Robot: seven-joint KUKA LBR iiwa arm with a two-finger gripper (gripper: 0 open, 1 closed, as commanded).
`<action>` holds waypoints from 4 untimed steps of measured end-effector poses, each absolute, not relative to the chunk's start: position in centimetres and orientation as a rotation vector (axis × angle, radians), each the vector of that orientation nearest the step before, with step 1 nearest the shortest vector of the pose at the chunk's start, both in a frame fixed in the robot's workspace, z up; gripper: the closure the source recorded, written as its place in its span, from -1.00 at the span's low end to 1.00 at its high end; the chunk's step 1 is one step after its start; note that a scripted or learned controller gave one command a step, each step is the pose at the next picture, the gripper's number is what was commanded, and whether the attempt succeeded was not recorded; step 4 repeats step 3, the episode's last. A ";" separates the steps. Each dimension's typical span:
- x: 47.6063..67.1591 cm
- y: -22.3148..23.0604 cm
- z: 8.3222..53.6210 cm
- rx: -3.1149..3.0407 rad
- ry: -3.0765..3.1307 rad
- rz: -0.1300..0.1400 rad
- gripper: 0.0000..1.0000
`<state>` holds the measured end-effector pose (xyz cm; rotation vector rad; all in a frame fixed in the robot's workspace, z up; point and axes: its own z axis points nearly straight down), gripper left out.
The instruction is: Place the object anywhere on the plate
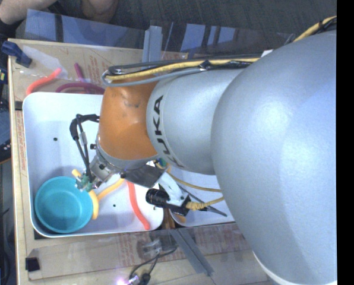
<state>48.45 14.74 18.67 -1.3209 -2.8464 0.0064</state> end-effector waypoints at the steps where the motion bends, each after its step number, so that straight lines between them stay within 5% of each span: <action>1: 50.9 8.7 19.1 -0.882 -3.014 0.003 1.00; 2: 48.7 13.5 20.5 -0.660 -3.072 0.000 1.00; 3: 48.7 13.5 20.5 -0.660 -3.072 0.001 -1.00; 4: 48.7 13.5 20.5 -0.660 -3.072 0.001 -1.00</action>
